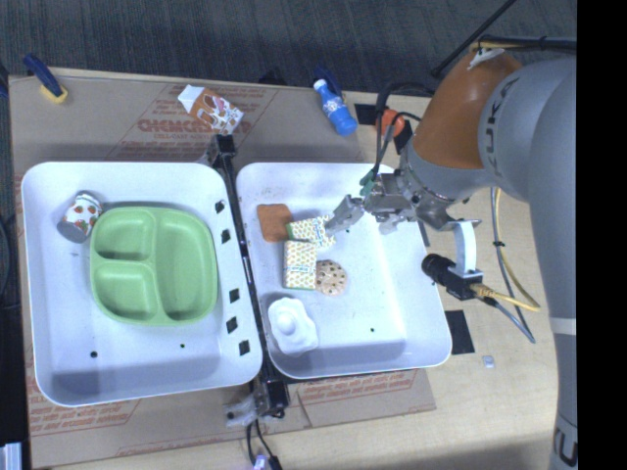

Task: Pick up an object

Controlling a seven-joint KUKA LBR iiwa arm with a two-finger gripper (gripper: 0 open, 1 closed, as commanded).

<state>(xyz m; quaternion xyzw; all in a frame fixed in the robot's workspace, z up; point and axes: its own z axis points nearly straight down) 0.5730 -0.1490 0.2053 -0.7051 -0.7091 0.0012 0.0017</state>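
Arm reaching into the right bin, gripper low beside a patterned packet.

The gripper (345,213) sits right of center in the frame, over the right bin (411,302); whether its jaws are spread or pressed together I cannot tell. Just left of it lies a patterned packet (309,230), with a brown block (273,221) further left, a second patterned packet (300,263) and a cookie (331,278) below, and a white object (291,325) near the bin's lower left corner. The left bin (59,351) holds a green divided tray (154,262).
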